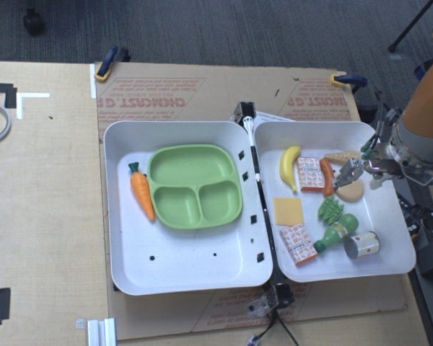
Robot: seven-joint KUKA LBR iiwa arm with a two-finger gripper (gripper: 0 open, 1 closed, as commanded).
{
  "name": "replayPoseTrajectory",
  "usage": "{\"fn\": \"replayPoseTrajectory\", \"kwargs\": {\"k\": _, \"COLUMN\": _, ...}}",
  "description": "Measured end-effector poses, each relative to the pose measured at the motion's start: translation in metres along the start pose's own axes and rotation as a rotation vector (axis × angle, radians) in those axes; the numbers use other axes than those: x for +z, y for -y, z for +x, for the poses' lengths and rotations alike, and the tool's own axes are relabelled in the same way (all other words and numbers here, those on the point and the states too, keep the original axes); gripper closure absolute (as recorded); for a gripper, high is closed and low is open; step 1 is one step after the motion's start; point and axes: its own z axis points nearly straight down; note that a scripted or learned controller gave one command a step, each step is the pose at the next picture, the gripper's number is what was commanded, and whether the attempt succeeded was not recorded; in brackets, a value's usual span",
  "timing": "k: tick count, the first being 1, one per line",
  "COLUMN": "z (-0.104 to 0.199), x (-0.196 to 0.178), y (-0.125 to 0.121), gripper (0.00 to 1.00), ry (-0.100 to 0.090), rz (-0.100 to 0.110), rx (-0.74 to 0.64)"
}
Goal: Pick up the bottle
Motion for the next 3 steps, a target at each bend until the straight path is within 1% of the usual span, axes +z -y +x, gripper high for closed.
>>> {"fn": "replayPoseTrajectory", "kwargs": {"k": 1, "z": 0.055, "x": 0.102, "y": 0.022, "gripper": 0.00, "ry": 0.004, "rz": -0.011, "rx": 0.025}}
{"fn": "replayPoseTrajectory", "kwargs": {"k": 2, "z": 0.053, "x": 0.091, "y": 0.021, "gripper": 1.00, "ry": 0.009, "rz": -0.016, "rx": 0.029}}
{"fn": "replayPoseTrajectory", "kwargs": {"k": 3, "z": 0.122, "x": -0.017, "y": 0.056, "gripper": 1.00, "ry": 0.000, "rz": 0.000, "rx": 0.208}}
